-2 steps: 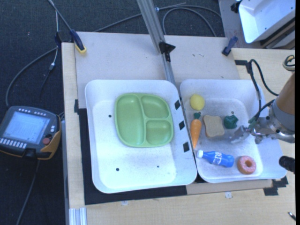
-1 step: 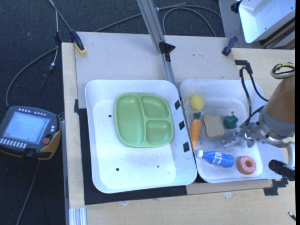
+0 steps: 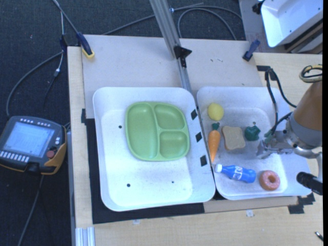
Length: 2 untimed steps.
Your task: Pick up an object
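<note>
Gripper [image 3: 267,148] low over the right edge of the right bin [image 3: 233,192]; whether its jaws stand wide or narrow cannot be told, and nothing shows between them. Nearest, toward the bin's centre: a green toy [image 3: 251,132] and a bread slice [image 3: 233,138]. Along the near edge, a doughnut [image 3: 269,180] and a blue bottle [image 3: 236,173], long axis parallel to that edge, white cap leftward. By the left wall, a carrot [image 3: 213,143], tip nearward, and a lemon [image 3: 216,111]. The left bin [image 3: 154,196] carries a green divided plate [image 3: 157,131]. The loose spacing probably leaves room for a grasp.
</note>
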### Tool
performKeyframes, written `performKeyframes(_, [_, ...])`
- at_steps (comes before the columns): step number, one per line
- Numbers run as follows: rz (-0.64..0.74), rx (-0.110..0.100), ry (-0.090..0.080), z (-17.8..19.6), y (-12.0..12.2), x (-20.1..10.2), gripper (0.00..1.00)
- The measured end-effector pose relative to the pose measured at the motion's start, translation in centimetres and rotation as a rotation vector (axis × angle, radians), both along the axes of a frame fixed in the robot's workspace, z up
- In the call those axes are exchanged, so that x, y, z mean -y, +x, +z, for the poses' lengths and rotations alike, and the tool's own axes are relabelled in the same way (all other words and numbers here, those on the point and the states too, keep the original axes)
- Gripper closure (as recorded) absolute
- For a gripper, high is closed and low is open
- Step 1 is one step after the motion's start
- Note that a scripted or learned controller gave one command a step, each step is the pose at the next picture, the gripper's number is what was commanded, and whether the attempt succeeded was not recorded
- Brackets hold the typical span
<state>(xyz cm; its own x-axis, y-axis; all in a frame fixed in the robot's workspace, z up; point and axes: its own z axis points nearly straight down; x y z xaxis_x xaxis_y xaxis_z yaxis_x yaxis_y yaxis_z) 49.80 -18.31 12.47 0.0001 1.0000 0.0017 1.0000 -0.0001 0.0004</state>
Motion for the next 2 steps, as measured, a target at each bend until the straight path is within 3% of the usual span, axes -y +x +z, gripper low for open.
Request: performKeyframes(2, [0.002,0.006,-0.004,10.3,-0.8,-0.4,1.00])
